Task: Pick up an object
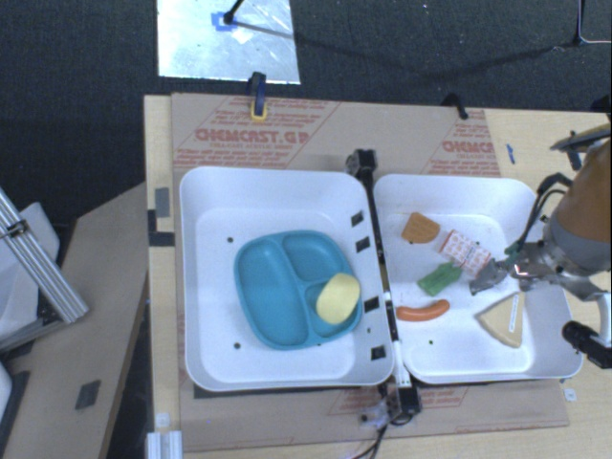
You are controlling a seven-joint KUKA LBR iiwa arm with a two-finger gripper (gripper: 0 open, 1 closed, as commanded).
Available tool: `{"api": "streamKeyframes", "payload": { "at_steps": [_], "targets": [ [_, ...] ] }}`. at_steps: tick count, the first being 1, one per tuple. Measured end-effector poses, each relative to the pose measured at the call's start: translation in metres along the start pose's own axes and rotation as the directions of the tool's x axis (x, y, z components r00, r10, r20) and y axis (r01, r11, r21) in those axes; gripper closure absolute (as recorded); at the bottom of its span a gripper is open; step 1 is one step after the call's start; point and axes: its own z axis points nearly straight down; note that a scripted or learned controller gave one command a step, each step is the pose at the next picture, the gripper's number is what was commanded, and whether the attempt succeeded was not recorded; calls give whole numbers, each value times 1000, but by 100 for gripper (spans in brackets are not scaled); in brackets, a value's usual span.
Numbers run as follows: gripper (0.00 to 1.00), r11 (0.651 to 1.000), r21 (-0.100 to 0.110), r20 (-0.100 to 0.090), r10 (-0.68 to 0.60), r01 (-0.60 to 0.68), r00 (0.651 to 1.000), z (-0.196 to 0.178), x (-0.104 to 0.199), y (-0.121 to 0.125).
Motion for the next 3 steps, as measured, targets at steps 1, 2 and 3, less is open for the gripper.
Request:
{"api": "streamKeyframes", "payload": {
  "at_steps": [1,2,3],
  "targets": [
    [0,1000,-1,0,-1,1,1000,52,1,0],
    [100,1000,-6,2,0,0,1000,39,0,2],
    [100,1000,-9,3,-2,2,1000,-24,-5,2]
  ]
}}
